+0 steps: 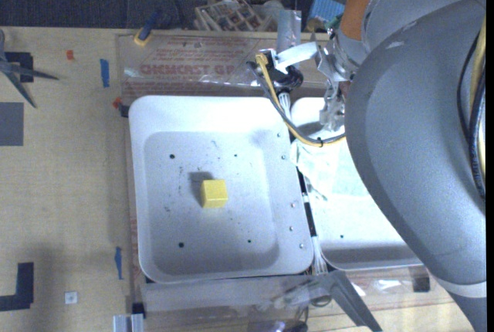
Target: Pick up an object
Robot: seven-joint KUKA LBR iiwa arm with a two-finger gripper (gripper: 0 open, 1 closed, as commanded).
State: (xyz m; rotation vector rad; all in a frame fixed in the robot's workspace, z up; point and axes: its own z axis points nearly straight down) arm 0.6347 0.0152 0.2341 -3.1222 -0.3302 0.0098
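1. Reaching for the cube (214,193) carries the main risk. It lies near the middle of the left bin (154,122), and the gripper (333,113) hangs well apart from it, beyond that bin's right wall.
2. Risk, missed grasp: the cube sits slightly turned against the left bin's walls. A descent not squared to its faces is likely to strike a corner and push it aside.
3. Risk, slip: the cube is small and the left bin's floor looks smooth. A closure begun too high probably clips the top edge and sends the cube skidding toward a wall.
4. Risk, snag: a yellow cable (282,103) loops from the wrist over the left bin's far right corner. A traverse across that bin could drag the cable on the rim.
5. Jaw state: cannot be told. The gripper is seen from above among brackets, cable and glare.
6. Hidden: the arm (417,130) covers most of the right bin (363,245), which adjoins the left bin's right wall. Anything under the arm cannot be checked.
7. Hard to make out: dark specks dot the left bin's floor around the cube; holes or dirt, it is not clear which. Glare washes out the left bin's far side.
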